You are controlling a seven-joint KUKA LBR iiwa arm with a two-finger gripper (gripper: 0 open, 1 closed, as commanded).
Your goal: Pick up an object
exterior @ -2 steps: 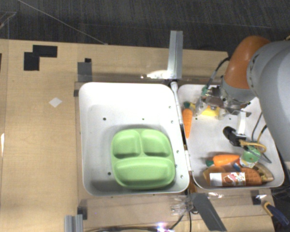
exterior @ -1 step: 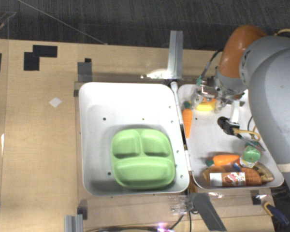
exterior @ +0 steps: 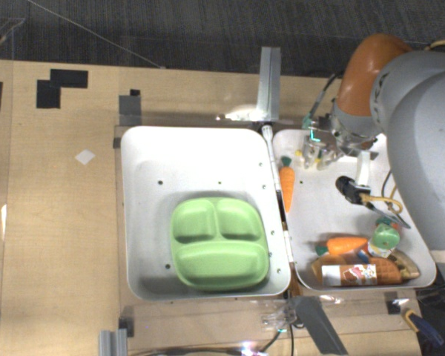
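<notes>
Along the near edge of the right white bin (exterior: pixel 305 273) lies a brown bottle with a white-and-red label (exterior: pixel 363 273), and touching its far side an orange carrot-shaped toy (exterior: pixel 346 244). Just beside these, toward the right edge, sits a small green round object (exterior: pixel 385 237). In the left white bin (exterior: pixel 144 199), a green three-compartment plastic tray (exterior: pixel 219 242) rests near the near edge. A second orange carrot (exterior: pixel 286 186) lies along the right bin's left edge. At the far edge hovers the gripper (exterior: pixel 320 154) — whether it is open or closed, I cannot tell.
</notes>
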